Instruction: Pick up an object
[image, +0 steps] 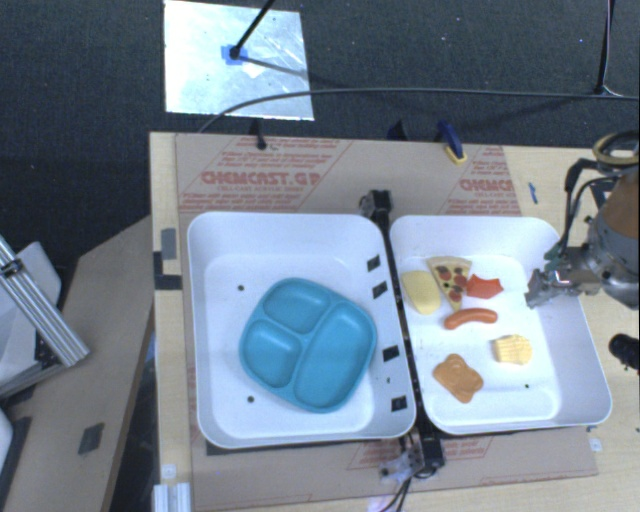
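Gripper (548, 287) hangs over the right bin's (590, 385) edge, jaw state unreadable; sausage (470, 319) lies nearest.

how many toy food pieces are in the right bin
6. Pale yellow piece at far left, pizza slice beside it, red piece right of that, sausage mid-bin, ridged yellow piece lower right, orange piece nearest. None look hidden.

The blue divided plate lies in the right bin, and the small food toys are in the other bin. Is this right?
Not quite. The camera view shows the blue divided plate in the left bin, not the right one. The small food toys, among them the pizza slice and the sausage, lie in the right bin, so they are indeed in the other bin.
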